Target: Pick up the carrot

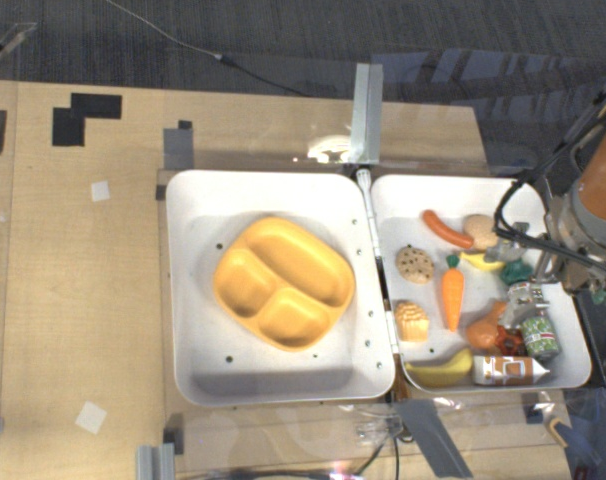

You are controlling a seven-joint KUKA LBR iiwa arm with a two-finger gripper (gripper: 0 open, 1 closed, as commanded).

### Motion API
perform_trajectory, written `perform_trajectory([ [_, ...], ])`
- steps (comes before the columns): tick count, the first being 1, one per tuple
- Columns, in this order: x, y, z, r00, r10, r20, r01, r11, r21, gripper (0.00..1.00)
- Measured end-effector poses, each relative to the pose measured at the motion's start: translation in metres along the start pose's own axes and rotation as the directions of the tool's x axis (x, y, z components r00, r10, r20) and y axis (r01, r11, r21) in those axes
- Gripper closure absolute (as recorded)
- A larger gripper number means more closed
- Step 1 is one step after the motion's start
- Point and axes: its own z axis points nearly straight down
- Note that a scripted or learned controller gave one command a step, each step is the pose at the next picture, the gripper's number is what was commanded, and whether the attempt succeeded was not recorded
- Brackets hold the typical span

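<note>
The carrot [452, 295], orange with a small green top, lies upright in the picture in the middle of the right bin [385, 218]. It rests free on the bin floor. My gripper [529, 290] hangs over the right part of that bin, to the right of the carrot and apart from it, above a cluster of toys. Nothing is visibly held by it.
Around the carrot lie a sausage [444, 228], a cookie [415, 262], a small cake piece [411, 320], a banana [442, 369], a bottle [507, 370] and a green can [542, 337]. The left bin [188, 268] holds a yellow divided plate [283, 280].
</note>
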Motion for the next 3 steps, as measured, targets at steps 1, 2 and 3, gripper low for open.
perform_trajectory([
  [1,-0.006,0.033,0.147,0.988,-0.155,0.007,0.155,0.988,0.001,0.0],
  [2,-0.008,0.035,0.135,0.987,-0.161,0.013,0.161,0.987,0.002,1.0],
  [3,-0.031,0.004,0.043,1.0,0.023,0.006,-0.023,1.0,0.001,1.0],
])
